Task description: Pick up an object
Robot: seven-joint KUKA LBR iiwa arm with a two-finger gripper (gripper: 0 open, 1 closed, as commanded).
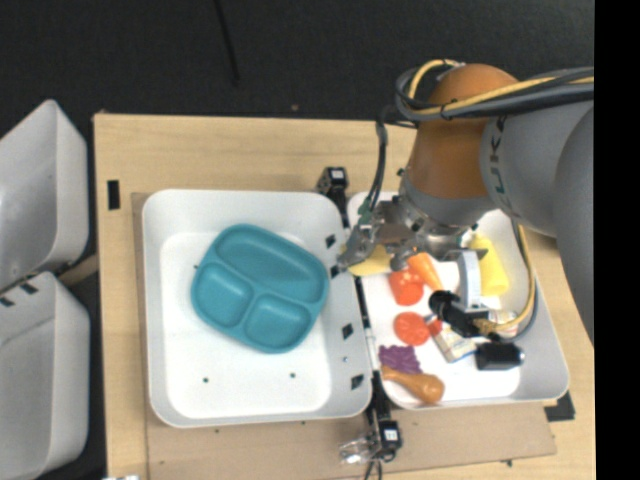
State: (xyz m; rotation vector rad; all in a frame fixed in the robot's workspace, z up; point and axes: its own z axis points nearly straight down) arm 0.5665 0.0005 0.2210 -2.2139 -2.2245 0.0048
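- Since there's just the one overhead camera view, everything comes from that: the arm (470, 138) reaches in from the right, and its claw (385, 238) sits low over the upper left corner of the right bin (545, 368), right by the wall shared with the left bin (160, 388).
- Honestly can't tell whether the claw is apart or together, the wrist blocks too much of it.
- Closest candidate is a pale yellow piece (368, 265), touching or just under the claw. Looks like light hard plastic toy food, probably a bit slick, so I'd pinch across its narrow side.
- Just right of the claw: an orange carrot-like piece (424, 266) and a red-orange chunk (406, 287). Further below: a red round one (411, 328), a purple cluster (399, 356) and a brown drumstick shape (418, 382).
- Well left of the claw, a teal divided plate (260, 286) lies in the left bin. It's wide and flat, so a bad pick.
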